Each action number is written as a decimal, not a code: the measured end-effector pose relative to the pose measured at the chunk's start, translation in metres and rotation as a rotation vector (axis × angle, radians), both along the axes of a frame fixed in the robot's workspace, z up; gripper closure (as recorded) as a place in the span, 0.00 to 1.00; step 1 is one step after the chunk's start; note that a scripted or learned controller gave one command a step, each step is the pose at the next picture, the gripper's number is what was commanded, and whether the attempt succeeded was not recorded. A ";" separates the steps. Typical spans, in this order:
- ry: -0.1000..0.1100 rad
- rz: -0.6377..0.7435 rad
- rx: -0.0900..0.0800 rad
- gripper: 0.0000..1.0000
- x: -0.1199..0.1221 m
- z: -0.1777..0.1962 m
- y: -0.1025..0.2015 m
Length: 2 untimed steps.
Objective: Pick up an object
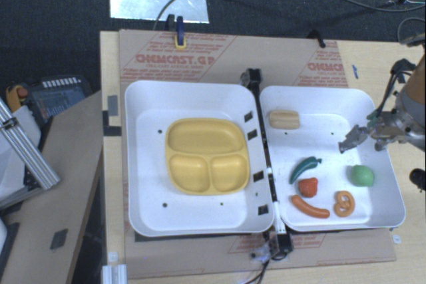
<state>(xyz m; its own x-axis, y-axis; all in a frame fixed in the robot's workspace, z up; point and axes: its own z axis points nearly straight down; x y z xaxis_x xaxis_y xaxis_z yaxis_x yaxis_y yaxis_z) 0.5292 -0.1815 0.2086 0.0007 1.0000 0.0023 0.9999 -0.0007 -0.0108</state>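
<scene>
Bench bins [143, 163]: yellow tray [205, 155]; toy foods [305, 169].

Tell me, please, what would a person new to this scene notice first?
Probably the yellow divided tray, which lies alone in the left bin and stands out against the white. Next, the bright toy foods in the right bin: a green ball, a pretzel, a sausage, a green pepper and a bread roll. The gripper reaches in from the right, above the ball.
</scene>
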 end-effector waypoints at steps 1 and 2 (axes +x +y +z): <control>-0.012 0.004 -0.003 0.00 0.003 0.007 0.000; -0.008 0.002 -0.001 0.00 0.001 -0.056 0.001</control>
<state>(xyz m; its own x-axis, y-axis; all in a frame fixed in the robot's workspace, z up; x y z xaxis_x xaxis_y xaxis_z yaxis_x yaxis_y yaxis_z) 0.5300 -0.1810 0.1526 -0.0009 1.0000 0.0010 1.0000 0.0009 -0.0029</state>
